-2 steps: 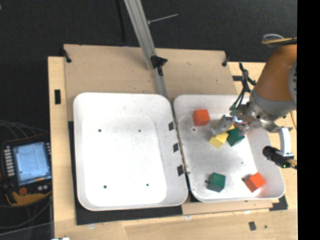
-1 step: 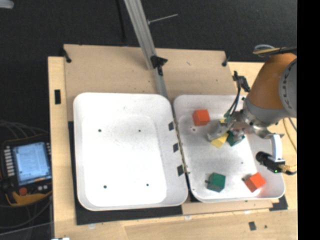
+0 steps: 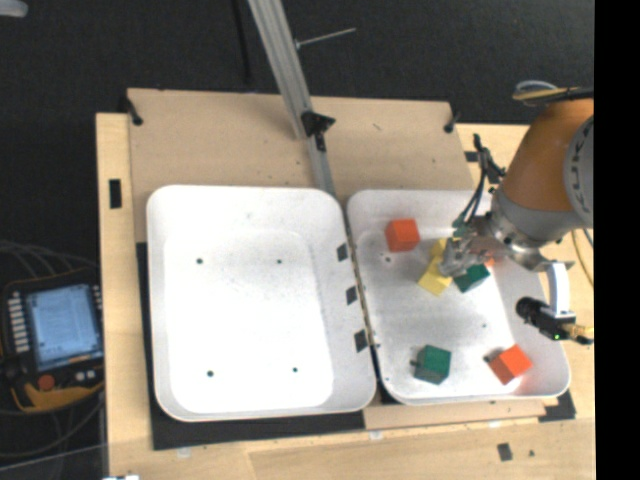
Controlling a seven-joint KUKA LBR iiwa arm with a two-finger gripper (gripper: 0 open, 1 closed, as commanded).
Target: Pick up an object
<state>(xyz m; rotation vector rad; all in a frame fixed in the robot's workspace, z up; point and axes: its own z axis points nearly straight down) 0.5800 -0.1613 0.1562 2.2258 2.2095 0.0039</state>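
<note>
Pale wooden bench (image 3: 220,143); dark floor (image 3: 120,28); handheld screen (image 3: 55,328) left.

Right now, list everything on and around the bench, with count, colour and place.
Bins: 2, white, side by side on the bench, left, right.
Orange blocks: 2, right bin, one at the far side, one in the near right corner.
Green blocks: 2, right bin, one near the front, one beside the tool.
Yellow block: 1, right bin, centre, by the tool.
Handheld screen: 1, dark, left of the bench.
Metal rail: 1, grey, behind the bins.
Arm: 1, grey with orange band.
Tool: 1, over the yellow block.
</note>
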